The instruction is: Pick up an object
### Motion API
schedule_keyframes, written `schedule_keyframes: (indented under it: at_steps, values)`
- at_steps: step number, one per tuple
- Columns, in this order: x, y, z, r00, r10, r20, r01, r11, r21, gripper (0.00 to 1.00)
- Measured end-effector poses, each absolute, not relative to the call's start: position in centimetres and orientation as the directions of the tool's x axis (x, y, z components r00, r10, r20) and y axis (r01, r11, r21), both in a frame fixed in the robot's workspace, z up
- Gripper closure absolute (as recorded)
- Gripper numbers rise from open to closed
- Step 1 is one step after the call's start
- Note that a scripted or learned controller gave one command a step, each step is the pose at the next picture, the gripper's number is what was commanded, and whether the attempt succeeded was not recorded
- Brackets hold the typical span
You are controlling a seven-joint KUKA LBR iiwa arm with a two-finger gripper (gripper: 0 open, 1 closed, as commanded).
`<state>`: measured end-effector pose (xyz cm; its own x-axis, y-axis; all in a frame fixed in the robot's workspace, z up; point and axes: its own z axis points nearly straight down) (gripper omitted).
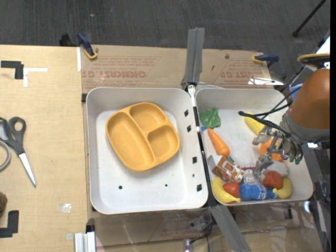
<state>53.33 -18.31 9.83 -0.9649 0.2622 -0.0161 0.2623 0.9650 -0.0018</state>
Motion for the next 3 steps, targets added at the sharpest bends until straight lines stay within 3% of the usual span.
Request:
schedule_keyframes:
  at_steps: [1, 2, 3]
  values:
    - [54.9, -17.5, 9.7, -0.93, 0.369, -0.011, 0.369, 0.93, 0.0, 0.0]
    - [57.8, -10.7, 9.6, -0.863, 0.505, -0.013, 0.505, 0.863, 0.003, 0.0]
    - [54.3, -11.3, 9.3, -0.905, 0.426, -0.004, 0.426, 0.905, -0.001, 0.0]
